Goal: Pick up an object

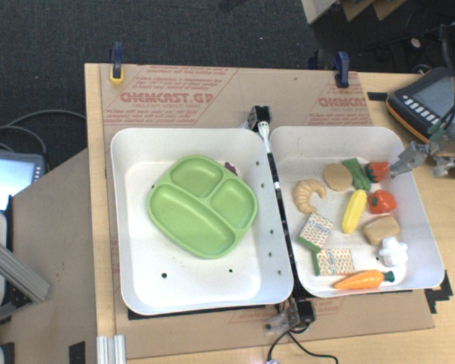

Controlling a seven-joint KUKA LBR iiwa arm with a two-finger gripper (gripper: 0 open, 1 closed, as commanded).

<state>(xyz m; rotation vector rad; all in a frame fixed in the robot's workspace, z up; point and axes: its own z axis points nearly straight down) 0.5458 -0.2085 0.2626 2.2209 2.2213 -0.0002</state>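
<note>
Gripper [404, 162] at right bin [417, 203] rim, near tomato [378, 171]

The scene is lit evenly and brightly from above, and no strong directional source can be made out. The two white bins [129, 203] are rendered close to overexposed, with detail washed out on the floor of the left one. Only soft, short shadows are cast beside the green divided plate [203, 206] and under the toy food in the right bin [421, 203]. The dark carpet [136, 14] at the far side is left dim and grainy. Overall sharpness is moderate; fine edges are slightly soft, and the printed lettering on the cardboard [167, 97] remains legible.
</note>
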